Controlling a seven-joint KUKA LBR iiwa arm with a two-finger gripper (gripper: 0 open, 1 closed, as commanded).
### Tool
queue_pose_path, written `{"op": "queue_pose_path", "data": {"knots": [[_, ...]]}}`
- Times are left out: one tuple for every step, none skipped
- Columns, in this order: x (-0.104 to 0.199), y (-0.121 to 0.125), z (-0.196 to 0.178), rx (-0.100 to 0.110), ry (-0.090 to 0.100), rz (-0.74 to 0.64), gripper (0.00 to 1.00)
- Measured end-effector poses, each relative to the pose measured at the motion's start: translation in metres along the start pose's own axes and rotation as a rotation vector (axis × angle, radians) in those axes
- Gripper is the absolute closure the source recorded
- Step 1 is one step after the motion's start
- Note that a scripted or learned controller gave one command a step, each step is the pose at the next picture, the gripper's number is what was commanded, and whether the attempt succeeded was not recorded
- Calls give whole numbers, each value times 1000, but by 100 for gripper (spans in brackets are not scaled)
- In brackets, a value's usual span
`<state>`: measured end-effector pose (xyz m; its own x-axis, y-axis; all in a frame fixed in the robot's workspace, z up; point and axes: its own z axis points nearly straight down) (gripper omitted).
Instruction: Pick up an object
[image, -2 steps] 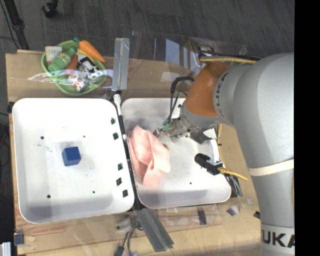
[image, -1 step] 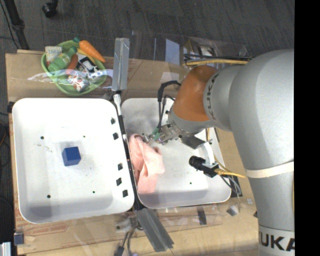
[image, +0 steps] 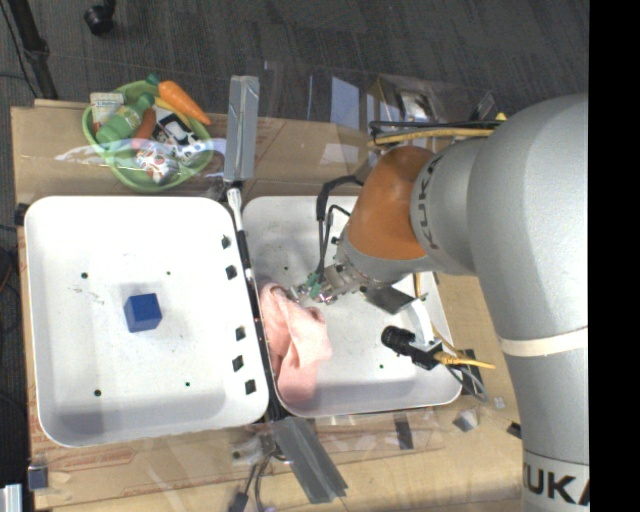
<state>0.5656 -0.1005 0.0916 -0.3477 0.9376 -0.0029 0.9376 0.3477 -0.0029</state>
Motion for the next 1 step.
{"op": "queue_pose_path", "data": {"knots": [[5, -13, 0, 0, 0, -45, 0]]}}
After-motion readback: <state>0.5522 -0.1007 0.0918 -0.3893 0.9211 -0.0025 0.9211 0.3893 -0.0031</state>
